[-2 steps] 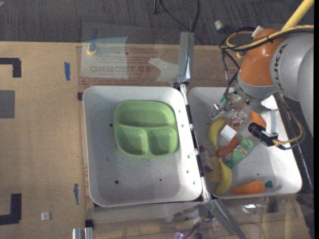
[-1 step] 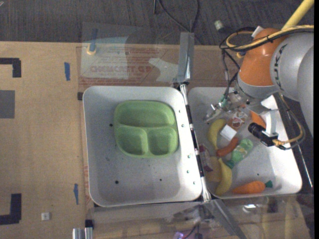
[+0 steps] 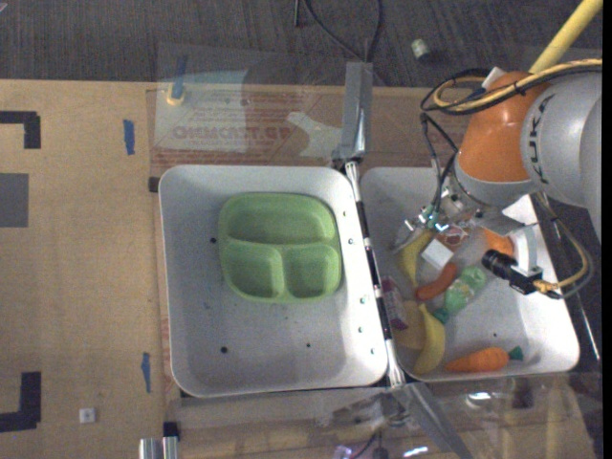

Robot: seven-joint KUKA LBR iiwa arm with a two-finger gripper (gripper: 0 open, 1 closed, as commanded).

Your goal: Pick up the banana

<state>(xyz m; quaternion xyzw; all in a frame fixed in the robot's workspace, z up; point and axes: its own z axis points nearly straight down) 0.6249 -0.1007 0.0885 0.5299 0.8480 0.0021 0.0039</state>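
Approach step: pincer hovers over the right bin, just above a banana; its state cannot be told. Next: descend, close on banana.

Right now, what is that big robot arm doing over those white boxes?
The arm is reaching into the right bin, trying to pick up a banana. Its tool hangs low over a pile of toy food: a banana, another banana, a carrot and a green bottle. Nothing looks lifted yet. The left bin holds a green tray.
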